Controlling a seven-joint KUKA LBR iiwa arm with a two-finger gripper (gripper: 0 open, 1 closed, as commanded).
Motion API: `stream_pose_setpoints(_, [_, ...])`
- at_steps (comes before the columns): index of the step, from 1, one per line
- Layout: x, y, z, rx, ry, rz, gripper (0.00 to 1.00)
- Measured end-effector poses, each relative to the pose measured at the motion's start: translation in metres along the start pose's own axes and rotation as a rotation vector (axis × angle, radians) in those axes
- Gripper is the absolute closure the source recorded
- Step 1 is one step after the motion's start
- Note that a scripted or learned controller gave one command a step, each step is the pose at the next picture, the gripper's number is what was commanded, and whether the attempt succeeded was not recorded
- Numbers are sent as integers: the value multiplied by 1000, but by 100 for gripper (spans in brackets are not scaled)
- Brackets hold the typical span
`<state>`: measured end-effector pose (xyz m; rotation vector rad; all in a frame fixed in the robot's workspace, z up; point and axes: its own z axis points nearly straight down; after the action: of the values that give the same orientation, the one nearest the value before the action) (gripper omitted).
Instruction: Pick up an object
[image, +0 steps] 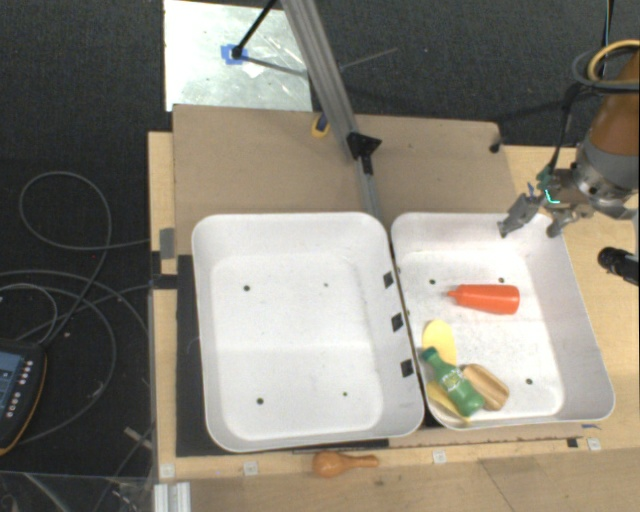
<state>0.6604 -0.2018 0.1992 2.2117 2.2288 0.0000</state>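
Dark carpet (80, 120) surrounds the table (260, 165); cables (60, 240) left of it. Gripper (534, 219) spread open, nothing held, above right bin (585, 330).

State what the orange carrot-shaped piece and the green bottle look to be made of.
Orange carrot-shaped piece: probably moulded plastic, smooth and evenly coloured with a soft sheen. Green bottle: likely glossy plastic too, judging by its bright highlights; too small to be sure.
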Motion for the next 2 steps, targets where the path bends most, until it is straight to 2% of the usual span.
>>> stream_pose_setpoints(2, [2,-6,111,3,1,2,0])
